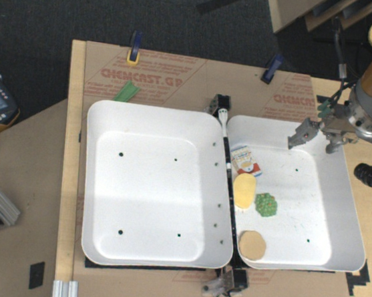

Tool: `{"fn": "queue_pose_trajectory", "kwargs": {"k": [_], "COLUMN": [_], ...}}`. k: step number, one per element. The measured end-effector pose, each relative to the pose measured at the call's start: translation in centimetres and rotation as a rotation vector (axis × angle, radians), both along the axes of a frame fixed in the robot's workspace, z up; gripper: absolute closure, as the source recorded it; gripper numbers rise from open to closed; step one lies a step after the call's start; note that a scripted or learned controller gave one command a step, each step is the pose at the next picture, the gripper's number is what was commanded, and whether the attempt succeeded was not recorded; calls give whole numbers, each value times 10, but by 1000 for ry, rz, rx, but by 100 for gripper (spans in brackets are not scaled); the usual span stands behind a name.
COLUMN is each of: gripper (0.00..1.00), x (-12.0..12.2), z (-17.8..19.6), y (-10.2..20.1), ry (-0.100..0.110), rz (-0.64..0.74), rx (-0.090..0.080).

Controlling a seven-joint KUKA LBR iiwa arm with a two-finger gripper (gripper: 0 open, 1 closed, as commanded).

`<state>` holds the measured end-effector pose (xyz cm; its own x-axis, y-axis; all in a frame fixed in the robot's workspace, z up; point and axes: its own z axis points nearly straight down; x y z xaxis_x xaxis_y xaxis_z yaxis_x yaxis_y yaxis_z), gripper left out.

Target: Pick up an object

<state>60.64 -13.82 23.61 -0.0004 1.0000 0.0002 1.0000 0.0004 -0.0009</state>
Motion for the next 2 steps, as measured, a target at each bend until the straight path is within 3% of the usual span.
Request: {"fn": "queue_pose_trajectory", "kwargs": {"k": [1,2], "gripper": [0,0], "x": [-44,-97], "z": [149,276], "y": [-81,-32], "ry": [-19,-21], "rz": [-9,4], "rx": [-11,-5]}}
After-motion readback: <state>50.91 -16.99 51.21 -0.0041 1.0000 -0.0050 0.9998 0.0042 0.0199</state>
